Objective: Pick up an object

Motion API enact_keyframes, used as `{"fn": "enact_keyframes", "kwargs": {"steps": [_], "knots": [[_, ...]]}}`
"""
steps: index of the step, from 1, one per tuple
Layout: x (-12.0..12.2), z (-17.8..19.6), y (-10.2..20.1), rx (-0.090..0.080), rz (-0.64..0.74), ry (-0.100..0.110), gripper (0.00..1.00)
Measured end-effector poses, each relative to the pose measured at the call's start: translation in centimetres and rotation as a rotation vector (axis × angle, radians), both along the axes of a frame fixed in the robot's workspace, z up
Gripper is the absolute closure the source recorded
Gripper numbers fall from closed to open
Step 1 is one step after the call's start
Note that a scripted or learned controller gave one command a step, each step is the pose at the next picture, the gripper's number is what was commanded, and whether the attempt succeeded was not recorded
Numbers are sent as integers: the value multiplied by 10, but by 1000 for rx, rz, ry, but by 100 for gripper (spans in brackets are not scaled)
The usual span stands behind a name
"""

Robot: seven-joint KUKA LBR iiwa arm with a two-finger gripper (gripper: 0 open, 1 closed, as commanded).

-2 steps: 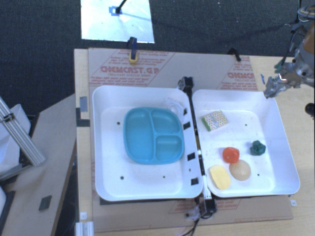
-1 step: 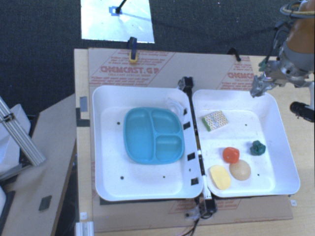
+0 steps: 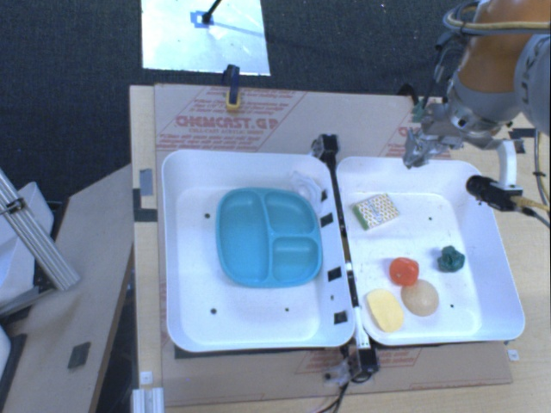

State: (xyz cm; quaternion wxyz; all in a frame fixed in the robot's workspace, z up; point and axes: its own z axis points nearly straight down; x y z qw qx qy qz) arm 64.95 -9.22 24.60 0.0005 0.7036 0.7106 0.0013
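Observation:
In the right bin lie a patterned green-and-white pad, a red ball-like piece, a tan round piece, a yellow oval piece and a small dark green lump. My gripper hangs over the bin's far rim, above and to the right of the patterned pad, with nothing seen between its fingers. The grey arm with its orange band comes in from the upper right.
The left bin holds a blue divided plate and a clear crumpled piece at its far right corner. A black clamp sits where the bins meet. A yellow-black clip stands on the cardboard behind.

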Motion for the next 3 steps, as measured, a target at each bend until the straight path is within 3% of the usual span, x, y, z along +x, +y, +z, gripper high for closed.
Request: {"fn": "enact_keyframes", "kwargs": {"steps": [3], "knots": [[-6,-31,154,1,0,2,100]]}}
